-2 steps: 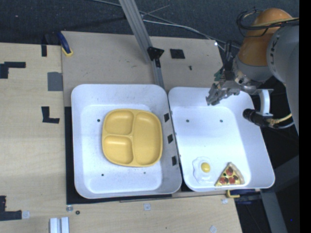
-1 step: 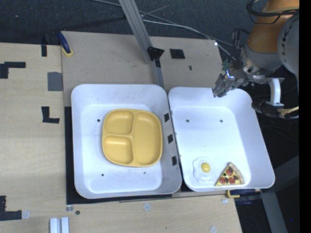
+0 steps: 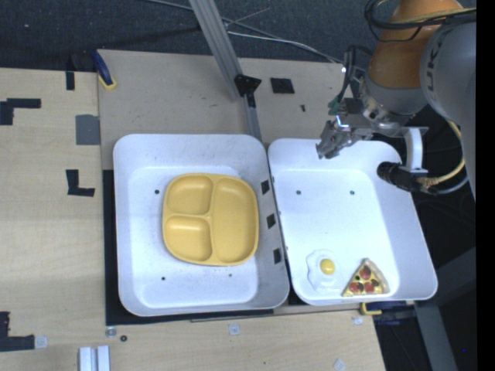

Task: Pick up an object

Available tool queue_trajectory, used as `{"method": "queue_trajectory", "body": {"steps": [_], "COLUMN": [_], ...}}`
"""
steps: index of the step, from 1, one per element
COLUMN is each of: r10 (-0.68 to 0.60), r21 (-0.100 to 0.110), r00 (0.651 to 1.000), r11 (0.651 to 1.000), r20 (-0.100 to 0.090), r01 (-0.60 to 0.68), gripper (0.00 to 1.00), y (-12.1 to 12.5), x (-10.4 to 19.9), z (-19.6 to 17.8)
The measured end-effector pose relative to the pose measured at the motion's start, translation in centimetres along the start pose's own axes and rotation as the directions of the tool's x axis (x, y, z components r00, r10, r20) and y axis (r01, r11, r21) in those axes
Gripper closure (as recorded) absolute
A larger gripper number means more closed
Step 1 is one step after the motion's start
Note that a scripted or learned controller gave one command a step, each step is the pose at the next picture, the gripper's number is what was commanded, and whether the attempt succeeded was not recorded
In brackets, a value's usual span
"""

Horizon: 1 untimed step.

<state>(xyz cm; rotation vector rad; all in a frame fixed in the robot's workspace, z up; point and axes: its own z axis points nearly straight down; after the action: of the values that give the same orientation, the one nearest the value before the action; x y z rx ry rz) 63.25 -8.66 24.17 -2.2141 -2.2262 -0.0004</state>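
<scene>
I see two candidate objects in the right bin, both near its front edge: one toy fried egg and one toy pizza slice. They lie just beside each other, the egg to the left. The slice's long axis runs roughly front to back, with its narrow tip pointing toward the far side of the bin and its wide crust toward the front rim. The egg is roundish, with no clear direction. In the left bin I count one yellow divided plate with three compartments. The gripper hangs over the far left corner of the right bin, well apart from both toys. I cannot tell how it is set.
</scene>
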Motion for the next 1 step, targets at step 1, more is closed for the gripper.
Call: {"method": "queue_trajectory", "body": {"steps": [1], "r10": [0.0], "r21": [0.003], "r00": [1.0], "r11": [1.0], "r20": [0.0], "r01": [0.0], "gripper": [1.0], "y": [-0.96], "x": [5.62], "z": [1.19]}}
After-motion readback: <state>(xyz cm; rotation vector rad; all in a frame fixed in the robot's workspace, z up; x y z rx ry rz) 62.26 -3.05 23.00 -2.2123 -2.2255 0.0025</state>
